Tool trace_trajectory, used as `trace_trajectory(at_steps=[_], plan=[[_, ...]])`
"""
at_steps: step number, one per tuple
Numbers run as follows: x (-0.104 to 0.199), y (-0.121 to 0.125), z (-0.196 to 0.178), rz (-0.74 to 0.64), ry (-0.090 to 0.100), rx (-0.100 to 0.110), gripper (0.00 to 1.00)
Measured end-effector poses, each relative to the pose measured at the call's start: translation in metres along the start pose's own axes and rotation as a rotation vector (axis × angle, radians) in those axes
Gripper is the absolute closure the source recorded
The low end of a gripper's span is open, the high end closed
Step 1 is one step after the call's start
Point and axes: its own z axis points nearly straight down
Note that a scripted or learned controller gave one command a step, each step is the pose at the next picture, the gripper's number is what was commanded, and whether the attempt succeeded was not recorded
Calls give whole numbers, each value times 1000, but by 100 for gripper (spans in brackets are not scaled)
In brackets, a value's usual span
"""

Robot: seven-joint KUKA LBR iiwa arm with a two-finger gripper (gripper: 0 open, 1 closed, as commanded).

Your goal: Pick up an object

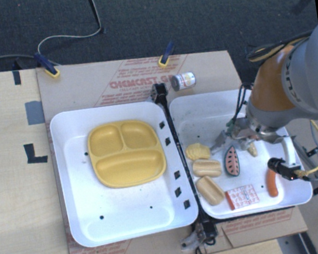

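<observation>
My gripper (233,137) is low over the right bin (203,108), reaching in from the right on the grey arm with its orange band. It looks open, with nothing between its fingers. Just in front of it lies a watermelon slice (231,161). To its left are a small yellow food piece (197,151) and two bread rolls (206,168) (210,191). A small pale yellow piece (252,150) lies by the gripper's right side. An orange sausage (272,183) and a red-and-white card (242,197) lie near the bin's front edge.
The left bin (75,183) holds a yellow divided plate (127,152). A black divider (174,150) runs between the bins. A small jar (185,80) lies on the cardboard behind the right bin. Cables hang by the arm at the right.
</observation>
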Motion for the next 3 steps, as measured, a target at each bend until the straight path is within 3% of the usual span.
trace_trajectory(at_steps=[1,2,3], plan=[[33,44,10,-2,2,2,0],[15,102,11,-2,1,3,0],[47,101,11,-1,2,5,0]])
